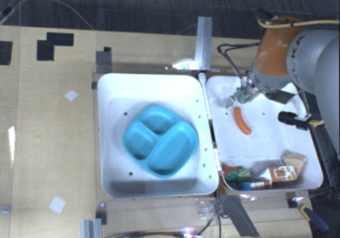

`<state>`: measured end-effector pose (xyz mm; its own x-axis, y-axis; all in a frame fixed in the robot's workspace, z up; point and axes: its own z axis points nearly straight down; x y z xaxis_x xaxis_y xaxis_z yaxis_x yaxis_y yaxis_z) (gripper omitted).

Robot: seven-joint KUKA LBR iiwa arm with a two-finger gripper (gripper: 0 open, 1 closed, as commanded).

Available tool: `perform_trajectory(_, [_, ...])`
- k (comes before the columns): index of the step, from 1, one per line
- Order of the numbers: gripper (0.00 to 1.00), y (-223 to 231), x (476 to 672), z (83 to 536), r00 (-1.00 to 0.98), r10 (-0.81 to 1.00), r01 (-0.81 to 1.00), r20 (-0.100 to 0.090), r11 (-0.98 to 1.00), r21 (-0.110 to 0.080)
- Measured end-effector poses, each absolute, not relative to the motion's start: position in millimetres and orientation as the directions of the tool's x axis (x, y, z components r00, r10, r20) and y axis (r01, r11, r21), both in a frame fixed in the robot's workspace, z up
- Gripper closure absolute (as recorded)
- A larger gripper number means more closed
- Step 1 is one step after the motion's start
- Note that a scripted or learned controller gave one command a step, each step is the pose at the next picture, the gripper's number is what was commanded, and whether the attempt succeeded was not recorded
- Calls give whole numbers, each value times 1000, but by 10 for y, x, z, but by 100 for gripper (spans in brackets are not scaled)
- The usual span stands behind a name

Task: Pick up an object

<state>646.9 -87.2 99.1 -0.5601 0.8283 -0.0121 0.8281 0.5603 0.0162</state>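
Currently the jaws (pixel 240 96) hang just above the sausage (pixel 243 120), apparently lined up for a grasp; their spread cannot be told.

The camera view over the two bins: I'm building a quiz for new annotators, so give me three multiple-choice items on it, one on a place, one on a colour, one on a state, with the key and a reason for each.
1. Where does the blue divided plate lie?
A. in the left bin
B. in the right bin
C. on the bench outside both bins

2. What colour is the sausage-shaped object in the right bin?
A. green
B. orange
C. white

3. How does the gripper stand to that object?
A. it has lifted the object high above the bin
B. it is over the left bin, far from the object
C. it is low in the right bin, just above the object in the picture, with the object lying on the bin floor

Key: 1 A, the plate fills the middle of the left bin. 2 B, it is plainly orange. 3 C, the object lies free below the gripper tip.
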Motion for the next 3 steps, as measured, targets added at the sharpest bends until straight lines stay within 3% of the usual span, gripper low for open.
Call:
perform_trajectory(1, [100,-22,6462,1840,-219,976,976,0,219,3])
perform_trajectory(2, [100,-600,6686,1840,-472,882,882,-3,472,4])
perform_trajectory(3, [0,-597,6686,1840,-472,881,881,-3,472,4])
